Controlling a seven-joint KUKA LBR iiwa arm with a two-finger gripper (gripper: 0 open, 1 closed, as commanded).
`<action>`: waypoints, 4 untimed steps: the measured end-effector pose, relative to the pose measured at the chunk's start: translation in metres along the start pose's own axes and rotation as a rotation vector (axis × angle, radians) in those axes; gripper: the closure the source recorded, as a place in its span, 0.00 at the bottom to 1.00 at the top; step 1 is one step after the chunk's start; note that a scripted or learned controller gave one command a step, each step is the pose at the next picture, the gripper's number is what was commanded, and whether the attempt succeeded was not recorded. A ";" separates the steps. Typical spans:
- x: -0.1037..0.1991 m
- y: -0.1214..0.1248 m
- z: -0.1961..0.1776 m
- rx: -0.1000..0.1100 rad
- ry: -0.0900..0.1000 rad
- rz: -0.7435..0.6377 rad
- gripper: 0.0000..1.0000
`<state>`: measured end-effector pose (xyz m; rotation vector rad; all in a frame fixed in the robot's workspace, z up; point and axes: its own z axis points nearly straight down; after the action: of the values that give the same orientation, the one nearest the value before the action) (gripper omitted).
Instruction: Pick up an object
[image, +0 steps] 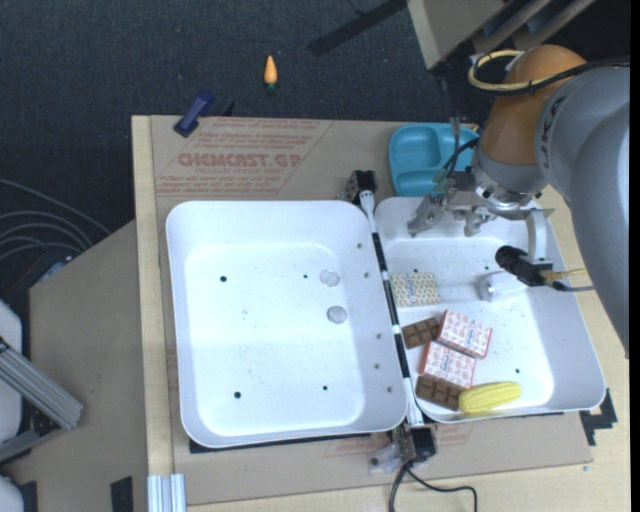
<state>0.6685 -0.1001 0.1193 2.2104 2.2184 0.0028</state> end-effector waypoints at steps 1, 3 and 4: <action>0.000 0.001 -0.010 -0.003 -0.001 -0.001 1.00; 0.000 0.002 -0.021 -0.006 -0.003 -0.001 1.00; 0.000 0.001 -0.021 -0.006 -0.003 -0.001 0.00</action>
<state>0.6697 -0.0997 0.1400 2.2048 2.2153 0.0054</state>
